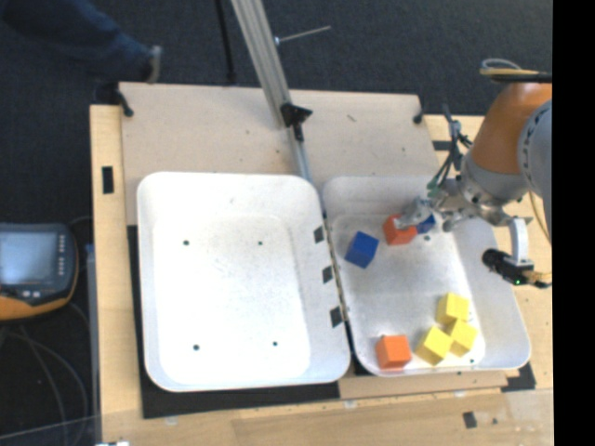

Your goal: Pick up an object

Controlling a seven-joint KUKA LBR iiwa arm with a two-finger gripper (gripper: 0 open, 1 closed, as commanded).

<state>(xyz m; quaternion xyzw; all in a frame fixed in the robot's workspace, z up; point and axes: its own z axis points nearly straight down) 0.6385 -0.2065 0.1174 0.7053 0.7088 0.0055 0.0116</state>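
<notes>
Down front, orange block point(393, 350) and yellow blocks point(447, 332) untouched; gripper point(416, 223) down at red block point(401, 232), grip impossible to tell, perhaps mid-grasp; lift pending.

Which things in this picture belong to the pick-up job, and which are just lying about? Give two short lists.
Belonging to the job:
- tool, down in the right bin
- orange block beside the tool
- blue cube
- second orange block
- yellow blocks

Lying about:
- left bin
- metal pole
- handheld screen unit off the bench
</notes>
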